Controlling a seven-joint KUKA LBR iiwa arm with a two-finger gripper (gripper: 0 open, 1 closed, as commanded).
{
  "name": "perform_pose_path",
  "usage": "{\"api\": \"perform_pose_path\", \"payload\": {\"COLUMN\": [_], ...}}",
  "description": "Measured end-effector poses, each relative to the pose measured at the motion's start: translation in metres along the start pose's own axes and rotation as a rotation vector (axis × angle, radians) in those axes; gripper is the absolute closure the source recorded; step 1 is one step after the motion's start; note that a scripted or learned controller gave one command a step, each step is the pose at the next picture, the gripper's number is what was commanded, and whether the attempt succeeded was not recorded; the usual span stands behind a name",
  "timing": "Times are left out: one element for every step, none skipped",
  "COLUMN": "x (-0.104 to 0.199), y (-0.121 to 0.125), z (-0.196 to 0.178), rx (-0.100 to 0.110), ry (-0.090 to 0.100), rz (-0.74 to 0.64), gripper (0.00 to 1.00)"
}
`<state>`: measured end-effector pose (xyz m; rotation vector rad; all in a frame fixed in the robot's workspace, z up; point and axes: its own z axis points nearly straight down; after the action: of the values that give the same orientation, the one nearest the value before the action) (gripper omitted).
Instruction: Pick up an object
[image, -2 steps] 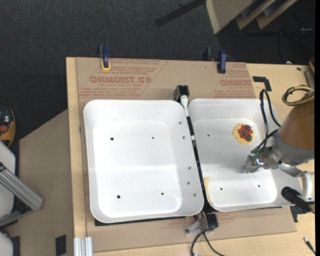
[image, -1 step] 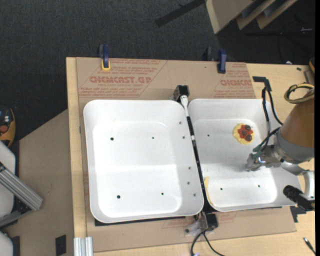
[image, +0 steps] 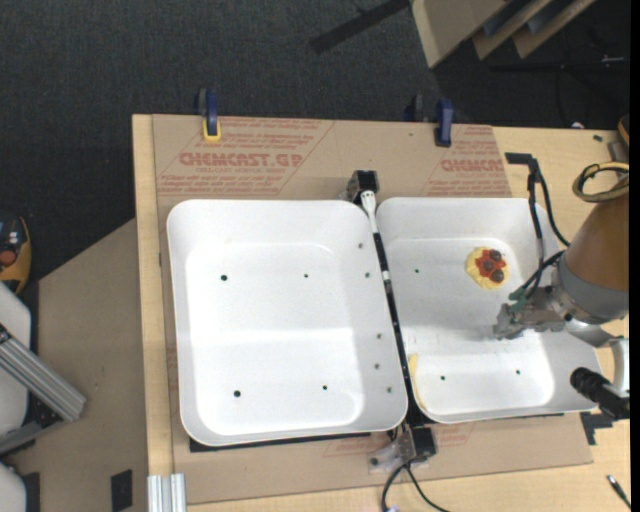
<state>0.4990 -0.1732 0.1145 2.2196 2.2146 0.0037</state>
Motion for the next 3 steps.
{"api": "perform_pose_path", "payload": {"x": [-0.001,-0.020,-0.024], "y": [-0.021,0.003,-0.019], "z": [0.031,-0.006,0.032], "rx": [0.010,0.001,0.009], "ry": [0.005,0.000,0.005], "rz": [-0.001,-0.002,0.000], "gripper": [1.00,1.00,1.00]}}
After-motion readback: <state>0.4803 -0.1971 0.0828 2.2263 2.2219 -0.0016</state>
